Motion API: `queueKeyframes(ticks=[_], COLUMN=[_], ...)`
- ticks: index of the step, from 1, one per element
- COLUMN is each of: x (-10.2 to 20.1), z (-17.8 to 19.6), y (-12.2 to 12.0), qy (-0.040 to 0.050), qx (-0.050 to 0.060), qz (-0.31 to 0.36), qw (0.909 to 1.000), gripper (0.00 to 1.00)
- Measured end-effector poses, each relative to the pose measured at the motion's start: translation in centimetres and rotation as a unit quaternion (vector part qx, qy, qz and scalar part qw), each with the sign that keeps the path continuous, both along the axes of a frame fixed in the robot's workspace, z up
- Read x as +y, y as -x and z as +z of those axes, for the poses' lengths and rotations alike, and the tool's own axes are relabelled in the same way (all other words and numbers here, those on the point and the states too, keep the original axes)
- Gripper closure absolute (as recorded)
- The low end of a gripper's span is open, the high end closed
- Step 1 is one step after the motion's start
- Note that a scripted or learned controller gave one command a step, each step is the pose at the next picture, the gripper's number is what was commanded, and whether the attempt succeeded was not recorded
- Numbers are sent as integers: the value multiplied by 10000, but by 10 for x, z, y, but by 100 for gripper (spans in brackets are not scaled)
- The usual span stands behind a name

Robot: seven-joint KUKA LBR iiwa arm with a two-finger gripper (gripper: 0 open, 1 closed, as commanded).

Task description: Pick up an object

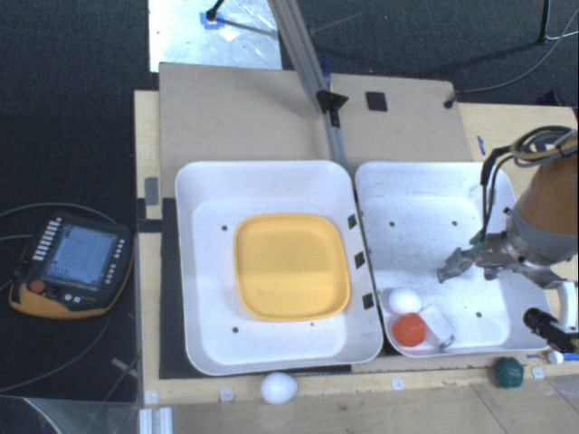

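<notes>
In the near left corner of the right bin (pixel 425 206) lie a white egg-shaped object (pixel 403 300), a red ball (pixel 410 330) and a small clear piece (pixel 440 323) close together. The arm's orange band (pixel 547 204) stands over the bin's right side. My gripper (pixel 458 266) hangs above the bin floor, to the right of and a little beyond the white object, apart from all three. Nothing shows in its grasp.
The left bin (pixel 204 242) holds a square yellow plate (pixel 292 265). On the bench's front edge lie a white egg (pixel 279 388) and a green ball (pixel 508 372). A teach pendant (pixel 68 263) sits on the floor at left. A metal pole (pixel 308 52) slants behind the bins.
</notes>
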State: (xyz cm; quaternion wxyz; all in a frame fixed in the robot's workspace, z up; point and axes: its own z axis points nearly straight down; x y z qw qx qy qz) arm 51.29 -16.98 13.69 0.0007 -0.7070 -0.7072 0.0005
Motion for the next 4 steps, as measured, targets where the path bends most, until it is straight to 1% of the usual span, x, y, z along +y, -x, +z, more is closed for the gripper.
queueKeyframes(ticks=[1, 2, 3, 4], x=[0, -2, -9, -10], z=[12, 72, 120, 135], y=[-1, 3, 8, 8], qy=[4, 8, 8, 5], qx=[-18, -31, -29, -19], qz=[-1, 2, 0, 2], qw=[10000, 10000, 10000, 10000], gripper=[100, 100, 100, 100])
